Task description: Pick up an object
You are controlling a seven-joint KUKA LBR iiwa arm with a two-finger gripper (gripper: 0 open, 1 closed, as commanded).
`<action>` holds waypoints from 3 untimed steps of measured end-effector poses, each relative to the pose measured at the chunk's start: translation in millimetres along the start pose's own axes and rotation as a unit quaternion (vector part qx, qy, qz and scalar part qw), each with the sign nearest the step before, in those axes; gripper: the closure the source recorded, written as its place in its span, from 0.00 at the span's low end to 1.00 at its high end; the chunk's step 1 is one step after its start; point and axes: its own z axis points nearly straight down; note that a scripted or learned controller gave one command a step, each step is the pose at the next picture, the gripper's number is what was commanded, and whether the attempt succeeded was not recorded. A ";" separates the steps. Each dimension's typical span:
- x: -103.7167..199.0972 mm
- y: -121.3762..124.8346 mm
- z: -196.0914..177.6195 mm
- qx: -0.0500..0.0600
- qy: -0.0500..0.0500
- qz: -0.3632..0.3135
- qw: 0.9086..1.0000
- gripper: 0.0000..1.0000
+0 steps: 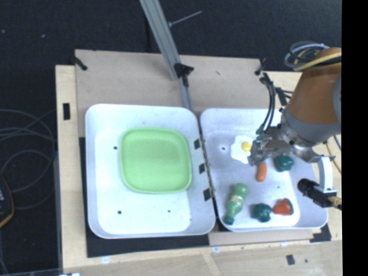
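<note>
Carrot-like orange piece [261,172] lies in the right bin [218,154], just under the gripper [260,153], which hangs low over that bin's middle. It is small, stubby and bright, tilted a little from upright in the view. From where I stand I cannot tell how the jaws sit or whether they have anything. The fried egg toy [241,149] lies just left and the dark green piece [283,163] just right, so a closing grip may well nudge a neighbour or pinch two at once. A slick, rounded toy may also squirt out sideways.
</note>
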 end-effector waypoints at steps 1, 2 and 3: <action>42.5 0.8 5.2 0.000 0.000 0.001 1.000 1.00; 102.2 -3.2 3.4 0.000 0.000 0.000 1.000 1.00; 150.5 0.5 13.2 0.001 0.000 0.000 1.000 1.00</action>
